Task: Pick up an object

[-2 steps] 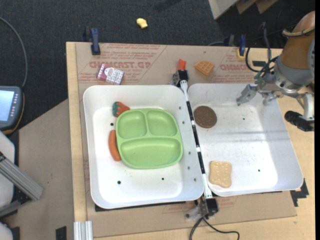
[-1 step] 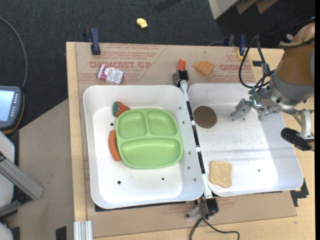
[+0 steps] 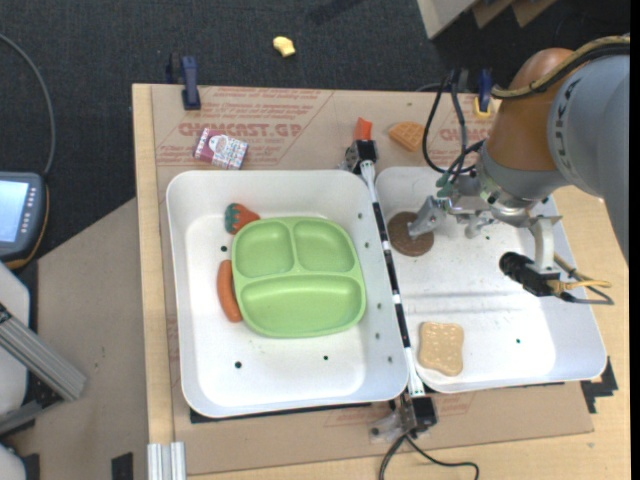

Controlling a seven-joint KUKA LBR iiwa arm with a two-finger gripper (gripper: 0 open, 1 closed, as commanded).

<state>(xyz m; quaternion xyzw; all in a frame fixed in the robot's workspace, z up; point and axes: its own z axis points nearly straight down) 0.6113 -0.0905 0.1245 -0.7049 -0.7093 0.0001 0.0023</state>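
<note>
Camera view, my gripper (image 3: 430,218) hung over right bin (image 3: 520,363), fingers spread apart around nothing, left finger tip at brown round cookie (image 3: 405,236), cracker (image 3: 440,347) near bin's front-left corner, well apart.

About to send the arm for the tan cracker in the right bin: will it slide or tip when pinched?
The cracker lies flat against the bin's near rim, so it likely won't roll. Being thin, it probably gives little edge to pinch and may skid on the smooth white floor. It looks light.
</note>
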